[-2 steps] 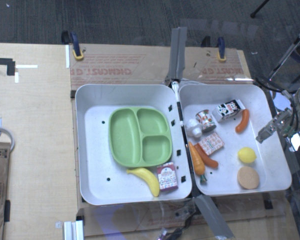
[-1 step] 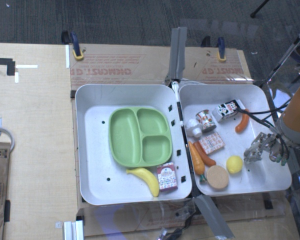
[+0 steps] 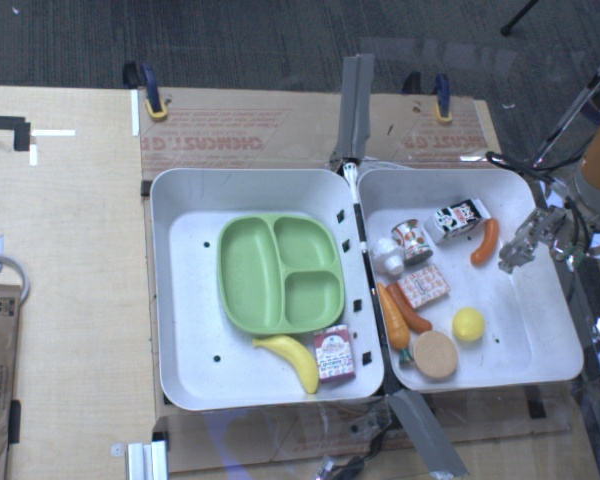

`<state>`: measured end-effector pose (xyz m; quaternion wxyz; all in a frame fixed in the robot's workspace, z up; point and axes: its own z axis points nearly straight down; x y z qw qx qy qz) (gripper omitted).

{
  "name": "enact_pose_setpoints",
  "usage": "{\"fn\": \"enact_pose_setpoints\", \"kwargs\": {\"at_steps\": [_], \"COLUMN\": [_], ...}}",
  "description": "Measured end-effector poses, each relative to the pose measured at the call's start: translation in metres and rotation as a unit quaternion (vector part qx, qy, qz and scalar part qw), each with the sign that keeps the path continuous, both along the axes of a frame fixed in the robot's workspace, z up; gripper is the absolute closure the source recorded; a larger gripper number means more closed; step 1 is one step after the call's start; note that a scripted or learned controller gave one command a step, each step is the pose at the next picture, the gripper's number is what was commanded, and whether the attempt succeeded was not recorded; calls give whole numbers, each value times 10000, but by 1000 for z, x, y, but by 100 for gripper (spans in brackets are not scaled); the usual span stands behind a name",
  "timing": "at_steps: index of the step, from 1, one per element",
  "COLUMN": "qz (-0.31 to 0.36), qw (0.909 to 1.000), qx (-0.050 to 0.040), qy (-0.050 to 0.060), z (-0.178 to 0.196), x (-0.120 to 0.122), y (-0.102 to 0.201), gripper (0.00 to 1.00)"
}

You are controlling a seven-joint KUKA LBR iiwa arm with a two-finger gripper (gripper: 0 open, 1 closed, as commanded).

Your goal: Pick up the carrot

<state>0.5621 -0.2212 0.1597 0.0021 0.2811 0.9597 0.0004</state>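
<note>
the carrot [image 3: 393, 318] lies at the left edge of the right bin [image 3: 540, 353], against the divider, touching a red sausage [image 3: 411, 311] and just above a tan round disc [image 3: 434, 354]. the approach has barely started, i'd say: the gripper [image 3: 525, 245] hangs over the bin's far right side, well apart from it. next it must cross the bin and come down along the carrot. the fingers hold nothing; whether they're apart or together i can't tell.
</note>
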Motion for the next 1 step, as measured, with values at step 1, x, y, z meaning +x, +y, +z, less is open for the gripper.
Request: {"fn": "enact_pose_setpoints", "kwargs": {"at_steps": [1], "qz": [-1522], "qw": [9883], "qx": [2], "qy": [-2], "z": [-53], "x": [66], "y": [0], "gripper": [100]}}
